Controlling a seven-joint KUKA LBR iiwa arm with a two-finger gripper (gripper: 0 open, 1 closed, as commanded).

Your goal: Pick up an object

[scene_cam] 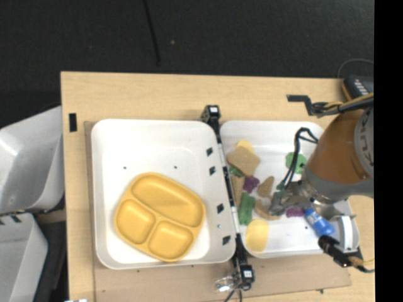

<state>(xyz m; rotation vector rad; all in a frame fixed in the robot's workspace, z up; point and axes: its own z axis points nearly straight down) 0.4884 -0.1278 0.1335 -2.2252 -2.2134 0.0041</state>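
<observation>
My gripper (277, 205) reaches down into the right bin (277, 137) from the right, its tip among a cluster of small objects. Around it lie a tan block (244, 159), a purple piece (251, 184), a brown piece (267, 186), a green piece (245, 209) and a pale yellow round object (256, 234). Another green piece (293, 162) sits behind the wrist. The arm's grey and orange body covers the right side of that bin. Whether anything sits between the fingers is hidden.
The left bin (113, 143) holds a yellow divided plate (160, 216) toward its front. A black clip (211, 112) sits at the far end of the divider between bins. A blue part (318, 224) and cables hang off the arm near the right bin's front.
</observation>
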